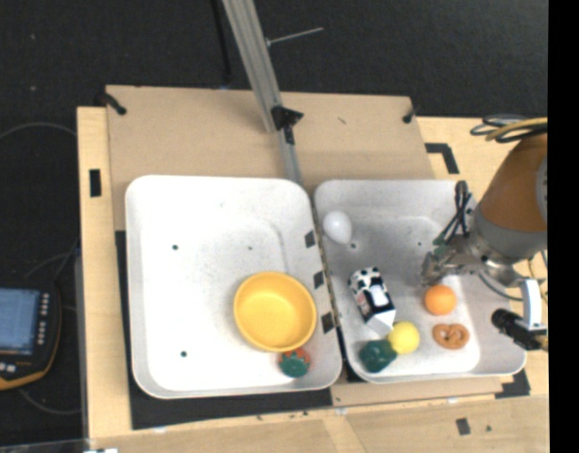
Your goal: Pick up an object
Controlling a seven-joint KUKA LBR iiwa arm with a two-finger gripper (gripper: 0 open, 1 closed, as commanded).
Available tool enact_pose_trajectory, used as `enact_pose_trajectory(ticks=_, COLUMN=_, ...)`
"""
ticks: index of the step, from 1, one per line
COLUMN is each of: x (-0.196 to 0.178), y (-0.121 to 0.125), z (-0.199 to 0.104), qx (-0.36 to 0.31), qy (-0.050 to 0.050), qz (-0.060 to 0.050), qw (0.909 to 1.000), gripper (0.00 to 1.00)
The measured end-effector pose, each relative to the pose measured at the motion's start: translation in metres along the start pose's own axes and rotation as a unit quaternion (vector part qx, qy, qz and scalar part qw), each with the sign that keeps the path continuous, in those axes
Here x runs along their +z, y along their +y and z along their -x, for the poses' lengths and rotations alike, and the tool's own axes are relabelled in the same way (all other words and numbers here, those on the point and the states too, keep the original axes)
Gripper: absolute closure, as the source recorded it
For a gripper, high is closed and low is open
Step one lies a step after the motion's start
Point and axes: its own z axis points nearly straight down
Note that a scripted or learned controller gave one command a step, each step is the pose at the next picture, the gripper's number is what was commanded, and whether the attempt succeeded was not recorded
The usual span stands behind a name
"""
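Although several items lie within reach, the likely target is the small orange ball (pixel 441 299), landmark for all entries here.

Round yellow plastic bowl (pixel 275 310): far left of it, in the other white bin (pixel 176 215); rigid, light.
Black-and-white carton (pixel 371 295): left; stiff, boxy.
Brown pretzel-shaped toy (pixel 450 335): just below.
Orange ball: probably light, smooth, apt to roll; take it across its middle.
Pincer (pixel 438 262): just above-left; whether open or closed, cannot tell.
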Motion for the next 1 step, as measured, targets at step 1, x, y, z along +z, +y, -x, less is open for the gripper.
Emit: enact_pose_trajectory(ticks=1, x=-0.0475, y=0.0093, z=-0.0024, qx=-0.005, qy=0.000, qz=0.001, qw=1.0000, gripper=1.00)
